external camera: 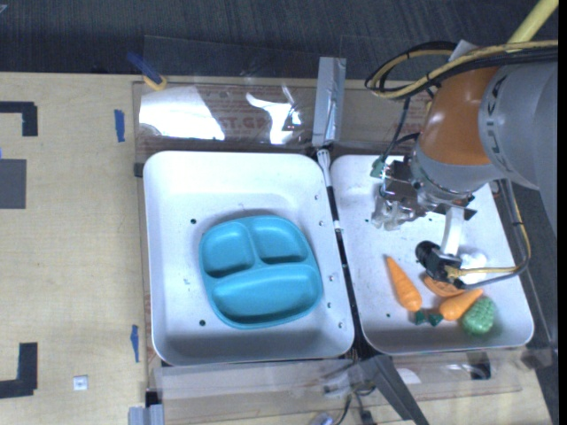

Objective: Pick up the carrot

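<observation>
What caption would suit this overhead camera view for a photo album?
Gripper over the right bin, carrots lying near its front; blue plate in the left bin.

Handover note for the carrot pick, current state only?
Claw: over the upper part of the right bin, nothing seen in it; finger state unclear from this view.
Carrot: lying in the right bin, lower middle, apart from the claw. A second carrot-like piece sits nearer the bin's lower right corner.
Blue plate: in the left bin.
Done: no pick yet.
Left: descend, grasp, lift.
</observation>
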Motion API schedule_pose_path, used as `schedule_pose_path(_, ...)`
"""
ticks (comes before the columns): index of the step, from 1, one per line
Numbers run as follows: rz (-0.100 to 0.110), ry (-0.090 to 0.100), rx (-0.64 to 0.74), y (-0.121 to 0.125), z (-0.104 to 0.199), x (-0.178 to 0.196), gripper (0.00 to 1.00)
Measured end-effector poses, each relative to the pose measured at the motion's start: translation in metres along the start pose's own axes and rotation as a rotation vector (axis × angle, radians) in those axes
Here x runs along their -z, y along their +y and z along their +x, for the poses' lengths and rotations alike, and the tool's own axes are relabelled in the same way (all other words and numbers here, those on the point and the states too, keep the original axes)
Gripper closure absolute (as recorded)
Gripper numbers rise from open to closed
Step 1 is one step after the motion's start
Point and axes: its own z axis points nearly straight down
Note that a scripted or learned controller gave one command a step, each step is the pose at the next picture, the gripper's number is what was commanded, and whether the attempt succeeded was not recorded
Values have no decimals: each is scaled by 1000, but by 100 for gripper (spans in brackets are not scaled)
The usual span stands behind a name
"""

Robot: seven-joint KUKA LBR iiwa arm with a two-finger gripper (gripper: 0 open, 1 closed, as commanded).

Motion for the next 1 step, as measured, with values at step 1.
schedule_pose_path(1,5,-4,-7,-1,-5,-3,0)
